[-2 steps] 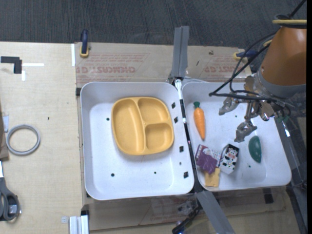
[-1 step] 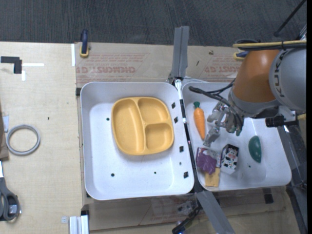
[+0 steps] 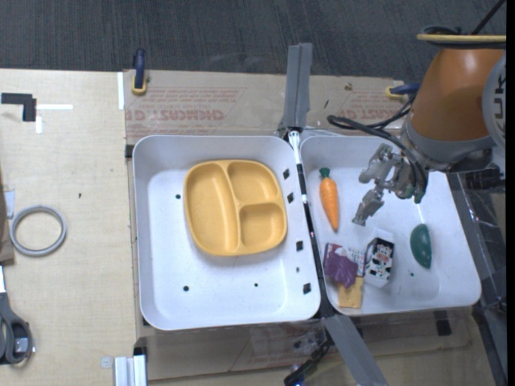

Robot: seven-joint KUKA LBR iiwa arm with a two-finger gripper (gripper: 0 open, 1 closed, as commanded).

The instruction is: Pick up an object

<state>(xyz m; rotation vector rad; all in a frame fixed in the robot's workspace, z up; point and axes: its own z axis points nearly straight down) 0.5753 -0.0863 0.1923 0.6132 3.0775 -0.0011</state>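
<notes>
I judge the toy carrot (image 3: 330, 203) light, stiff and a bit slick; I'd grip it across the thick orange middle. It is orange with a green tip, lying lengthwise at the left of the right bin (image 3: 451, 292). My claw (image 3: 378, 191) hangs just right of it, fingers parted, holding nothing.
</notes>
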